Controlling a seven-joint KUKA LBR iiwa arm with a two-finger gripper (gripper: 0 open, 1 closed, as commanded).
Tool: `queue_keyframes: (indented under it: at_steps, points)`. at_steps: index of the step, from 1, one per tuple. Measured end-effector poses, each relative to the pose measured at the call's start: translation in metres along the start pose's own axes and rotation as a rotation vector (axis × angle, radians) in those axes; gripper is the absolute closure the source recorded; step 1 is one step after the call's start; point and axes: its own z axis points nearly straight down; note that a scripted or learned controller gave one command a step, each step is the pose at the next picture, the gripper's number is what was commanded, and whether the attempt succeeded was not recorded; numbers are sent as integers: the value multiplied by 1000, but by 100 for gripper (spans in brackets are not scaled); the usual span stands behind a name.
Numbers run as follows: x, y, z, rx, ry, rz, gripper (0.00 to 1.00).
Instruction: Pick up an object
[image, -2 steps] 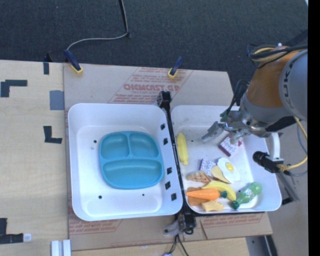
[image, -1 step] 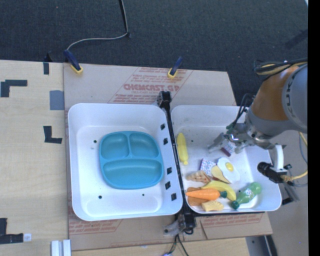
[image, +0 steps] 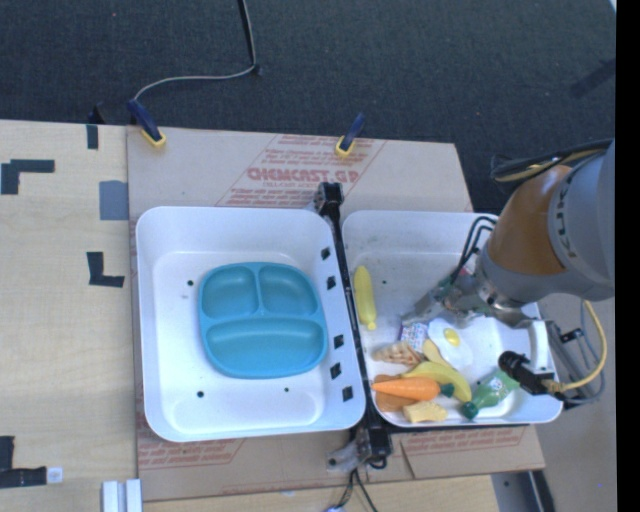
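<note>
— What sits in the left bin (image: 160, 330)?
— A blue divided plate (image: 264, 319), flat, near its middle.
— And under the bins?
— A brown cardboard sheet (image: 250, 175) with red print, held by two yellow-and-blue clamps (image: 147, 124) at its far edge.

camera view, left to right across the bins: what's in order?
Left bin → blue plate → divider → corn → carrot → fried egg → green bottle → arm. The crackers and banana overlap the carrot's span, so they are left out.
</note>
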Motion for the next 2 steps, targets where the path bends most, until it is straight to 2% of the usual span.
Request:
queue_keyframes:
  at_steps: [1,2]
  points:
    - [48,33,4,3,-6,2,0]
    - [90,122,-93,8,-1,-1,0]
